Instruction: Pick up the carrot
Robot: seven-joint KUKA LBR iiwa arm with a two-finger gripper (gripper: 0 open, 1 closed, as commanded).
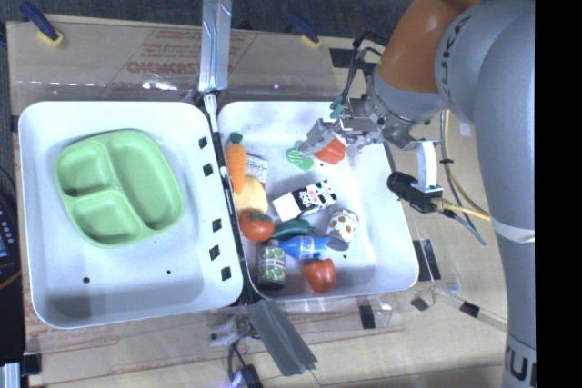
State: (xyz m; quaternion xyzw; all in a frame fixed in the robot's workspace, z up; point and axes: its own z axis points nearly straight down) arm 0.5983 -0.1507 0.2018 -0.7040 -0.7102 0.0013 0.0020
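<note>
Hard to read: the gripper (329,139) sits low over the right bin (386,236), its metal fingers blurred together with a small red-orange item (332,151) and a green piece (299,157) just beside them. Whether the claw is released, clenched or grasping either piece cannot be told. The arm (464,41), grey with an orange band, is cut off at the right and hides the bin's upper right corner.

Carrot (236,163): orange with a green top, lying along the left wall of the right bin, near the divider, well apart from the gripper and untouched by it.

Other contents, right bin: a yellow-orange item (252,194) touching the carrot's lower end; a tomato-like red piece (256,225); a black-and-white cow-patterned block (309,198); a blue item (298,248), partly hidden; a small green can (271,265); a red pepper-like piece (319,273); a rounded pale item with dark patches (341,227), identity unclear.

Left bin (55,286): one green divided tray (120,186), three compartments.
</note>
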